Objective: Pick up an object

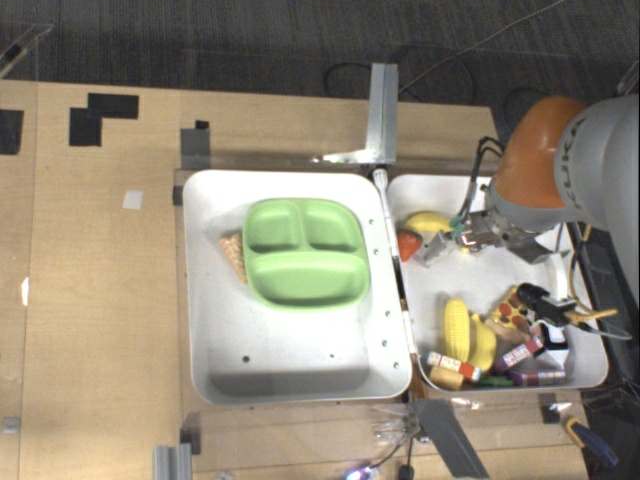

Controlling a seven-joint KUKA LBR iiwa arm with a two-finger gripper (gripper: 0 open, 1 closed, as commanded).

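Here's the right bin [590, 363], and it's crowded. A corn cob [457, 330] lies near the middle, a banana [485, 346] tucked against its right side. Along the near wall sits a jumble of small bottles and packets [500, 366], too mixed to tell apart. Just right of the banana is a pizza-slice toy [512, 313], and beyond it some dark-handled tools [550, 306] by the right wall. Up in the far left corner of this bin, a second yellow piece [428, 223] rests with something red [408, 243] beside it against the dividing wall.

The end effector [440, 246] hangs over that far corner, close to the yellow piece and the red one. Whether its fingers are apart or together, I cannot tell; nothing visibly sits between them. The arm [560, 168] comes in from the right, orange band bright above the wrist.

Over in the left bin [215, 318], a green divided tray [304, 252] lies flat, with a tan object [233, 256] peeking out at its left edge. Both bins rest on the desk [90, 298].
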